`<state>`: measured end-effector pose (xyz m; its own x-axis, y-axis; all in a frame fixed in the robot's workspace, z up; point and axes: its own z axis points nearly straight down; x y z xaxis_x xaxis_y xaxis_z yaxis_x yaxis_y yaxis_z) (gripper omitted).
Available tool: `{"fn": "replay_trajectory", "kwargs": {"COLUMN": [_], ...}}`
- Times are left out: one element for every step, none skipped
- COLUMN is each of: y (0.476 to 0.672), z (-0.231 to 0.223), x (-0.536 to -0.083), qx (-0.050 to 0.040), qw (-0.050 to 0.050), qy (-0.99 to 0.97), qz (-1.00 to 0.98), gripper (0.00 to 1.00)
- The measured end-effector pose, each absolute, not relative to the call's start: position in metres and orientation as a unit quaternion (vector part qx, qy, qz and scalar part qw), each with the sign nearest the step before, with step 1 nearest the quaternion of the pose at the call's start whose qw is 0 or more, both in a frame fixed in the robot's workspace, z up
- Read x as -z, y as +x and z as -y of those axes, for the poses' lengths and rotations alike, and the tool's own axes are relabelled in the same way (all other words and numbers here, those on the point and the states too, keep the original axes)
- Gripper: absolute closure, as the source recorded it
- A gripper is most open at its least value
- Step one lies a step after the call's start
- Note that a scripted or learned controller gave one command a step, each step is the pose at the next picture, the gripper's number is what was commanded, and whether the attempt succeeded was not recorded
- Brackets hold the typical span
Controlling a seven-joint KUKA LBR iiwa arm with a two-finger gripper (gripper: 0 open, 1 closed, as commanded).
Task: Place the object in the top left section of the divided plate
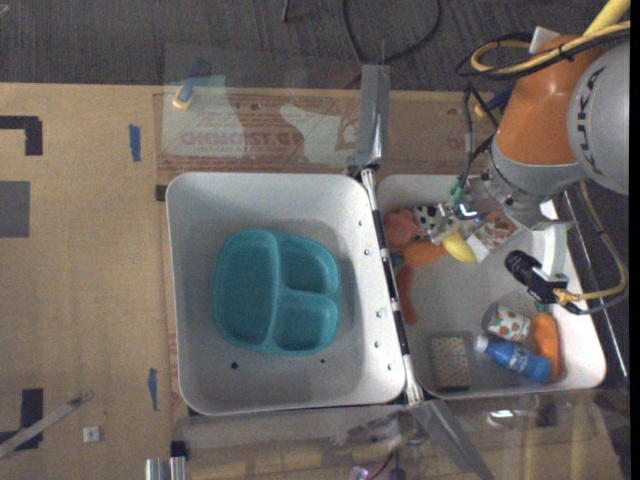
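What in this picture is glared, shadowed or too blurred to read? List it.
Camera view: glare whitens the clear panel above the left bin; the teal plate casts a soft shadow; the gripper and toys under it blur together; right bin's small items are soft.

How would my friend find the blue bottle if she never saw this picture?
Look at the right white bin, then down to its bottom right corner. The blue bottle lies on its side there, beside an orange toy and below a small printed can. It is the only blue thing in that bin.

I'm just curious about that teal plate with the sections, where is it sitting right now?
The teal divided plate lies in the left white bin, roughly at its middle, across the divider from the right bin holding the toys.
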<state>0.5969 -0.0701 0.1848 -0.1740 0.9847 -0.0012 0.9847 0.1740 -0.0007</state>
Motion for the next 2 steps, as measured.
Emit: {"fn": "replay_trajectory", "kwargs": {"y": [0.575, 0.581], "z": [-0.019, -0.073], "x": [-0.185, -0.19], "qx": [0.0006, -0.0006], "qw": [-0.001, 0.001], "qy": [0.631, 0.606], "qz": [-0.776, -0.796], "gripper": [1.0, 1.0]}}
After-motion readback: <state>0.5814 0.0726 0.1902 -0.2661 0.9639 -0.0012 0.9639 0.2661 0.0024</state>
